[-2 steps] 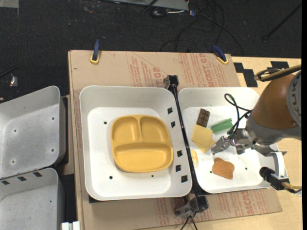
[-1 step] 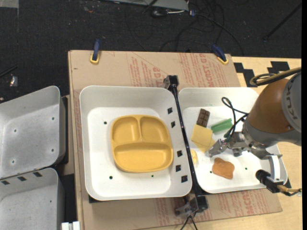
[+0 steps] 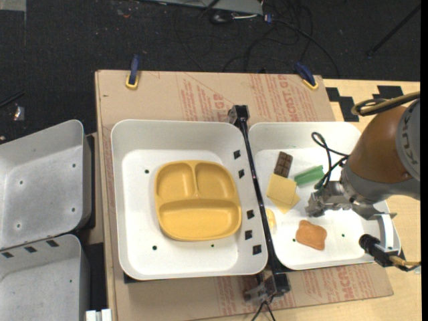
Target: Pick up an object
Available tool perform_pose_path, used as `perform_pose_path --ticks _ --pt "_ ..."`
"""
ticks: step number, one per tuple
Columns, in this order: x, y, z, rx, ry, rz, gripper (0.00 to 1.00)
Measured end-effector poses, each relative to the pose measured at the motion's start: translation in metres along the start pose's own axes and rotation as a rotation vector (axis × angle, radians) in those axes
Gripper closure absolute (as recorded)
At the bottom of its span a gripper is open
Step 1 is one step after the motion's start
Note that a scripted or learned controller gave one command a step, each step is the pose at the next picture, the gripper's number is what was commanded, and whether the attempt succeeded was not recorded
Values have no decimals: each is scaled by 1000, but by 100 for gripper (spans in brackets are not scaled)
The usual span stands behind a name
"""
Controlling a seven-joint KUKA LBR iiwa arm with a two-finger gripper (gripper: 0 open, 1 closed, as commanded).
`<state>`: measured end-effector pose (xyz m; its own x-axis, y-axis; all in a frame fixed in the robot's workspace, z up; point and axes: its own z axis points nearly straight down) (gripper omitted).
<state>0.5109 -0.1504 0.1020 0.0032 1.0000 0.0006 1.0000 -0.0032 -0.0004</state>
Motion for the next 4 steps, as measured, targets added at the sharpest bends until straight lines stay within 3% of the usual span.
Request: perform_pose_path --ticks 3,4 --pt "5 24 -173 -7 -3 -7 100" --pt "60 18 -171 0 1 -10 100"
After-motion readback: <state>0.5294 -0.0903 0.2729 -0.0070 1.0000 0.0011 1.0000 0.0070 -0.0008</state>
